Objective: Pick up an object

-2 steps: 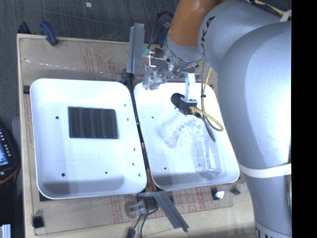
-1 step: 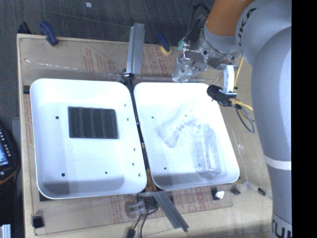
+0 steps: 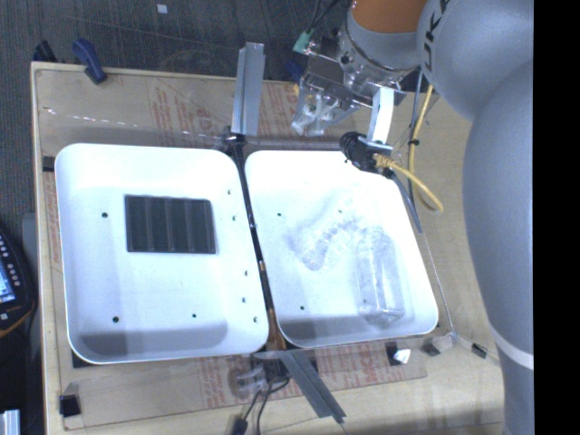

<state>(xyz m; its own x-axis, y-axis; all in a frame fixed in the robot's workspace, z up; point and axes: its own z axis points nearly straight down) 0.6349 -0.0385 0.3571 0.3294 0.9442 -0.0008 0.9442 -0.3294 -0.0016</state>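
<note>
Tool (image 3: 317, 114) hangs above the far rim of the right shallow white bin (image 3: 412, 234), seemingly pinching a crumpled clear plastic piece (image 3: 311, 116); grip uncertain. A clear plastic bottle (image 3: 378, 275) lies on its side in that bin beside clear wrapping (image 3: 317, 238). Left bin (image 3: 82, 243) holds a dark ridged rectangular block (image 3: 170, 225), flat and untouched.

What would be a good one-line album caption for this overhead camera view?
Gripper poised above the far rim of the right bin, where a clear plastic bottle lies; a dark ribbed block sits in the left bin.
</note>
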